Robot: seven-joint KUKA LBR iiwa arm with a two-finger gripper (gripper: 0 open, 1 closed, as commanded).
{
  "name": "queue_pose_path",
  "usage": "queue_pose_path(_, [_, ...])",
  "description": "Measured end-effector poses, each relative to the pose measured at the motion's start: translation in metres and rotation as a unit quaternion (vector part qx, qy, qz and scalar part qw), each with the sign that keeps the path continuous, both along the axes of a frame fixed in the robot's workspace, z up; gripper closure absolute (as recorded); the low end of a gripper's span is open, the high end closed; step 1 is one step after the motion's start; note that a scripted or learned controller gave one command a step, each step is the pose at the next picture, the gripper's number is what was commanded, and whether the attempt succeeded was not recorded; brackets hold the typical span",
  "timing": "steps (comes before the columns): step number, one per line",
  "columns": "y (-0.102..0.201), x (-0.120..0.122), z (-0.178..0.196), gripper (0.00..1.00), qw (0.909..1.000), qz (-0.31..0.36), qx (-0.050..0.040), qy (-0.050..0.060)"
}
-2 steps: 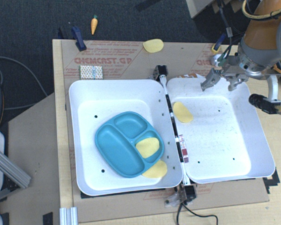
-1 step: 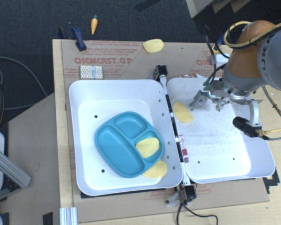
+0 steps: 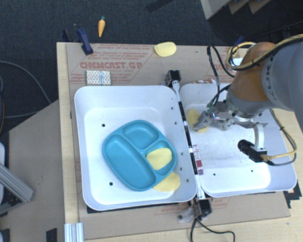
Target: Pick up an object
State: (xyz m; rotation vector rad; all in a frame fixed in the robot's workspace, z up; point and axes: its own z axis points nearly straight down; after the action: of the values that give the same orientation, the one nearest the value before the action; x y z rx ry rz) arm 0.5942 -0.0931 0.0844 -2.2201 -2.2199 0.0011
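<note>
A small yellow object (image 3: 193,117) lies at the left edge of the right bin (image 3: 232,178), close to the divider. My gripper (image 3: 204,120) is low over it from the right and partly covers it. I cannot see whether the object is held. In the left bin (image 3: 91,110) rests a blue divided plate (image 3: 129,153) with a yellow piece (image 3: 159,158) in its small compartment. Another yellow piece (image 3: 168,183) lies beside the plate's near edge.
The arm's grey body and orange band (image 3: 250,82) hang over the right bin's far side, with cables trailing right. On the bench behind the bins lie a yellow piece (image 3: 165,49), a patterned packet (image 3: 98,77) and a blue clip (image 3: 84,41). A toy carrot (image 3: 101,26) lies on the floor.
</note>
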Motion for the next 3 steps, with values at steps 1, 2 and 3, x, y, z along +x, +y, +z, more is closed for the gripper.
queue_pose_path(1, [-0.010,0.033,0.000,0.00,1.0000,0.001,-0.0009,-0.002])
queue_pose_path(2, [-0.021,0.016,0.000,0.00,1.0000,0.000,-0.0002,0.000])
queue_pose_path(3, [-0.061,-0.064,0.001,0.00,1.0000,-0.001,-0.0013,-0.001])
